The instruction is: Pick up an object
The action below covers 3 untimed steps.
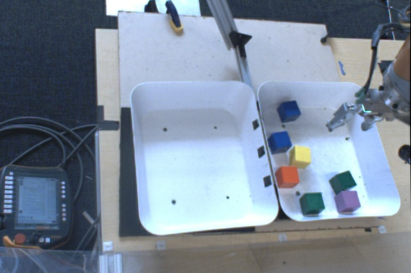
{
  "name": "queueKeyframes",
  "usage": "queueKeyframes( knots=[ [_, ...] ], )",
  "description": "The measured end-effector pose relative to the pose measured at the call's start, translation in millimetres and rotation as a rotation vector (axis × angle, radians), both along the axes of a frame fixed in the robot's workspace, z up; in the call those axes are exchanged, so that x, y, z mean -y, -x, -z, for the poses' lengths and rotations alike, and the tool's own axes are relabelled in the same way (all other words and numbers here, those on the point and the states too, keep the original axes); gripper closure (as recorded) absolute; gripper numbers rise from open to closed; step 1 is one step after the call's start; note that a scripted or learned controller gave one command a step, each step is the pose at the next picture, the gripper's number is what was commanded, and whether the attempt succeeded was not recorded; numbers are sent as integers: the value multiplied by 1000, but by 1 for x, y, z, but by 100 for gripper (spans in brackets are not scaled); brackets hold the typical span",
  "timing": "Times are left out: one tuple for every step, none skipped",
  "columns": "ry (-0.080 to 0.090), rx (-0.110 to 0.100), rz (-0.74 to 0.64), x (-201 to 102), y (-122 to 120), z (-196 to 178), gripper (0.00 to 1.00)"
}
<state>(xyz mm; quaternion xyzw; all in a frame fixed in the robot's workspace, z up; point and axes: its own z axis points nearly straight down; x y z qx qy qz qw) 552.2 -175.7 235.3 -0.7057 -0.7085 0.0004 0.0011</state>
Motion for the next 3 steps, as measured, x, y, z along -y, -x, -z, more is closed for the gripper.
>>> queueKeyframes(
  knots=[
    [1,4,0,0,-1,-2,0],
    [0,-1,2,1,6,58,0],
    [1,1,2,2,-3,106,0]
  ],
)
